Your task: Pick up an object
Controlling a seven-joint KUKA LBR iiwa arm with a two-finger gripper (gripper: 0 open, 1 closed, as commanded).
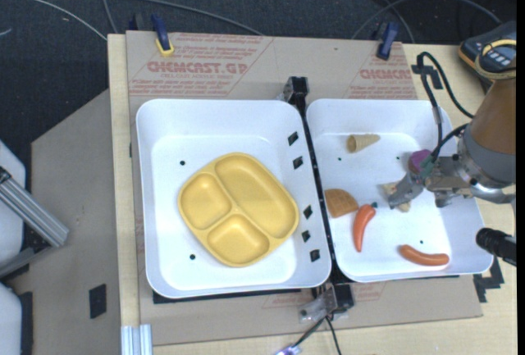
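Glossy yellow three-compartment tray (238, 208)

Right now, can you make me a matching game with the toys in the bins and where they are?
Things:
1. Yellow tray
2. Cone
3. Sausage
4. Chili

Places:
A. Right bin, far end
B. Right bin, near right corner
C. Left bin
D. Right bin, beside the bread piece

Pairs: 1-C, 2-A, 3-B, 4-D
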